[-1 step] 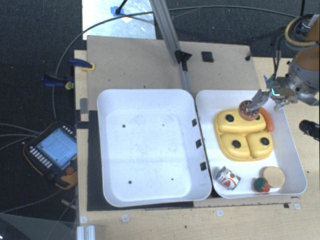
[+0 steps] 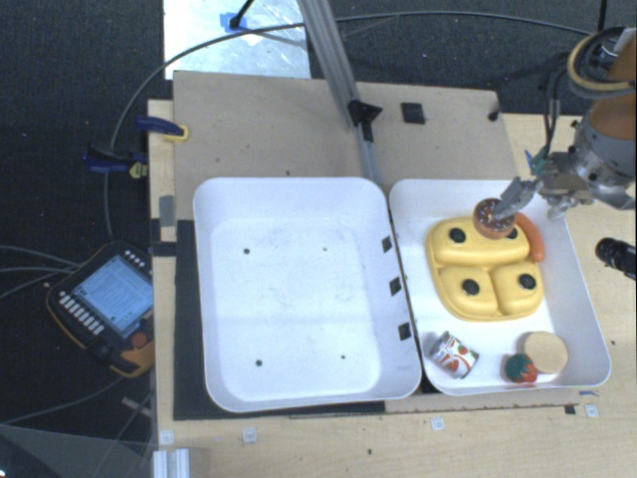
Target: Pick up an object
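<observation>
The right bin point(image 2: 582, 312) holds a large yellow moulded toy point(image 2: 485, 270) with black dots, and an orange piece point(image 2: 533, 239) lies against its far right side. A small brown ring-shaped object point(image 2: 490, 217) sits at the toy's far edge. My gripper point(image 2: 510, 203) reaches in from the right and slants down, its tip right at that brown ring. Whether the ring is held is hidden at this size. Near the front of the bin lie a small red-and-white can point(image 2: 453, 355), a tan disc point(image 2: 545, 350) and a red-and-green piece point(image 2: 519, 368).
The left bin point(image 2: 214, 267) stands beside the right one, with black clips along the shared wall point(image 2: 395, 287). A grey pole point(image 2: 333, 58) slants over the bench at the back. A handheld pendant point(image 2: 105, 302) and cables lie off the bench at left.
</observation>
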